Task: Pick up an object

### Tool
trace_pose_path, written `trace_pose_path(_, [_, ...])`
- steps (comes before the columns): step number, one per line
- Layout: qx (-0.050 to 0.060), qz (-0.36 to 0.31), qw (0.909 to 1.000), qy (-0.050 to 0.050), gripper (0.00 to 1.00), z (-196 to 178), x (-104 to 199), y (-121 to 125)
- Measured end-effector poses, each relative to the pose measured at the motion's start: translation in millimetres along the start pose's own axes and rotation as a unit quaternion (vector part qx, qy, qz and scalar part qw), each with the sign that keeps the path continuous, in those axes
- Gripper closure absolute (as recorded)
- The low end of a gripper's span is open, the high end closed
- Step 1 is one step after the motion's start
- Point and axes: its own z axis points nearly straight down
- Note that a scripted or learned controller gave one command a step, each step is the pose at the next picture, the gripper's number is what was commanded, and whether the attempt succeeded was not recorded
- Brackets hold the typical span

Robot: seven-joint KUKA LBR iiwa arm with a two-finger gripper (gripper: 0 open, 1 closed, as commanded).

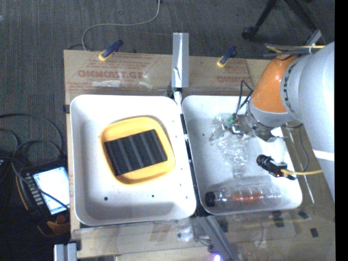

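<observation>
A yellow tray-like object with a black ribbed insert (138,149) lies flat in the left bin (87,113). In the right bin (198,145), a clear plastic bottle with a dark cap (244,196) lies on its side along the front wall. Crumpled clear plastic (231,145) sits in the middle of that bin. My gripper (237,125) hangs low over the top of the crumpled plastic, with the orange band (271,88) just behind it. The plastic looks to be touching the gripper's tip, but I see no firm hold.
A small black connector on a yellow cable (270,165) hangs over the right bin near the arm. Two blue-handled clamps (111,49) (227,55) hold the board behind the bins. A metal post (180,64) stands between the bins at the back. A tablet (49,188) lies on the floor at left.
</observation>
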Motion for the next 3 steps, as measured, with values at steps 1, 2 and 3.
trace_pose_path(1, [0.027,0.003,0.9996,0.006,0.00,3.0,-11.8,62.6])
trace_pose_path(2, [0.003,-0.106,0.9943,-0.001,0.00,1.4,-50.2,29.0])
trace_pose_path(3, [0.003,-0.107,0.9942,-0.002,1.00,-8.5,-49.4,30.5])
